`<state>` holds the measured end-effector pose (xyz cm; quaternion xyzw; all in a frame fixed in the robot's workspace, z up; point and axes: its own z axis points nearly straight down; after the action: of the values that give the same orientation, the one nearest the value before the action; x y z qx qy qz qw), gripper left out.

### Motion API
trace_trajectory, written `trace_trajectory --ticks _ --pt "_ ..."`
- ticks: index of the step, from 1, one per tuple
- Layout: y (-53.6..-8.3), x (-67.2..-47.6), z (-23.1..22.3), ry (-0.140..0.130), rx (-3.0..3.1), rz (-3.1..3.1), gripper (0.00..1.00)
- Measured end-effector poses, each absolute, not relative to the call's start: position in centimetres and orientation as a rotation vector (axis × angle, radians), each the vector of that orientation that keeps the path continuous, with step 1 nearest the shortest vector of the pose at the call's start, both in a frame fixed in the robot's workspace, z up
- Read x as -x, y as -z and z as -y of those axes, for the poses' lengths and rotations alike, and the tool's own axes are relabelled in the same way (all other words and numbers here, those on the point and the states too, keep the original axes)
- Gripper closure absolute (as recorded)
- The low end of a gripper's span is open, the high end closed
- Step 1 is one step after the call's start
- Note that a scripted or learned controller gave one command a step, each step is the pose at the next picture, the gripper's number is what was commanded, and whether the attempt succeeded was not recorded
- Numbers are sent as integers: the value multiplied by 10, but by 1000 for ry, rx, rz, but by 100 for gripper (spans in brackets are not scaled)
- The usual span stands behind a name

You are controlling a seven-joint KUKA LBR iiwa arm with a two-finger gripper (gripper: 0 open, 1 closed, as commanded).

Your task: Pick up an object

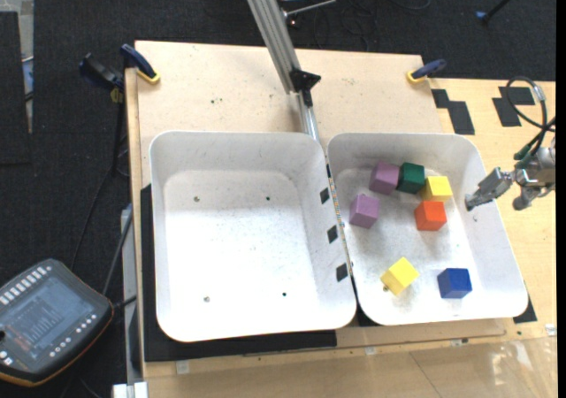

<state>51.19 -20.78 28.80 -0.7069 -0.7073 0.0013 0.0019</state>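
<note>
I see the tool (504, 188) at the right edge of the right bin (495, 237), its fingers spread apart with nothing between them. All the blocks lie in that bin: two purple cubes (385, 178) and (363, 209), a green cube (411, 177) touching the upper purple one, a small yellow cube (439, 187), an orange cube (431, 215) just below it, a yellow cube (400, 275) and a blue cube (454, 282) nearer the front. The left bin (177, 210) sits beside it on the bench (230, 87).
</note>
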Motion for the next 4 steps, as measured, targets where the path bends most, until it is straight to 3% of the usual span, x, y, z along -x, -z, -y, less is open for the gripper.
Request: trace_trajectory --ticks 1,4 --pt "-290 -513 208 -1 2221 2223 0" --pt "-134 -500 213 -3 2219 2218 0"
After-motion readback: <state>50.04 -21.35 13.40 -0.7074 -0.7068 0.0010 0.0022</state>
